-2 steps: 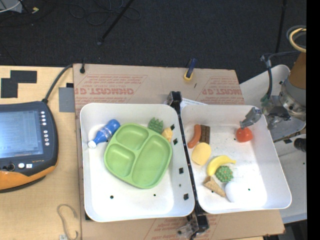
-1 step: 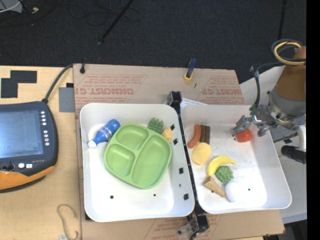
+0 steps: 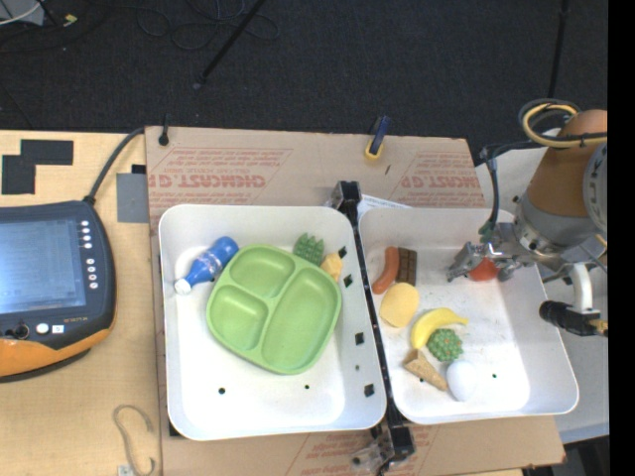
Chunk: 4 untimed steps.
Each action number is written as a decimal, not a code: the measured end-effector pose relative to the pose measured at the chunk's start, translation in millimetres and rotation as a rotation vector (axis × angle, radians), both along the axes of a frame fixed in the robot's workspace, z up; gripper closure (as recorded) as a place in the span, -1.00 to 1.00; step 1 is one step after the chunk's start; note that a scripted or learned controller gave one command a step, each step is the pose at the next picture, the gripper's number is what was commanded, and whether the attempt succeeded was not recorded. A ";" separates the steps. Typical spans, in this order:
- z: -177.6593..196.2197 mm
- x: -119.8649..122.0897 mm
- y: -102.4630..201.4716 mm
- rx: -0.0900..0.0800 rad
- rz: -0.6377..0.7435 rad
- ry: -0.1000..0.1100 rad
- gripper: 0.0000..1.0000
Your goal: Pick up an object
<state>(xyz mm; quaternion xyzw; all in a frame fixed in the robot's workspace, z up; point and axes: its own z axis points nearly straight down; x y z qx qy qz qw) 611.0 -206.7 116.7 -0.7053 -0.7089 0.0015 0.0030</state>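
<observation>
Red and small, a round toy thing (image 3: 483, 272) sits near the far right side of the right white bin (image 3: 526, 365). It looks like a little red tomato, but it is too small to be sure. It lies right at the tip of the grey metal end effector (image 3: 480, 264), which reaches in from the right. The red thing seems to be touching the tip, or tucked just under it. Whether the end effector is wide, narrow or holding the red thing cannot be told from this view, because the parts are small and blurry.

The red thing is the closest toy to the end effector. So the next move likely needs almost no sideways travel, just a careful close and a lift.

Other toys lie to the left and toward the front of the same bin. A brown sausage (image 3: 386, 270) lies at a slant beside a dark brown block (image 3: 406, 264). Near them is a yellow round slice (image 3: 399, 304). Closer to the front are a yellow banana (image 3: 437, 323), a green bumpy vegetable (image 3: 445, 344), a tan wedge (image 3: 425, 369) and a white egg (image 3: 461, 379).

The left white bin (image 3: 198, 385) holds a green divided plate (image 3: 275, 307), a blue and white bottle (image 3: 205, 264) and a small green bumpy toy (image 3: 310, 248).

Both bins rest on a brown cardboard sheet (image 3: 258, 172) on the counter.
</observation>
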 end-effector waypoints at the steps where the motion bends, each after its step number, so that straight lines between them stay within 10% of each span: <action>1: -30.9 0.4 3.7 -0.001 0.003 -0.001 -1.00; 2: -18.9 1.1 3.4 -0.001 0.004 -0.003 1.00; 4: 101.6 1.9 -6.2 -0.004 -0.003 -0.010 1.00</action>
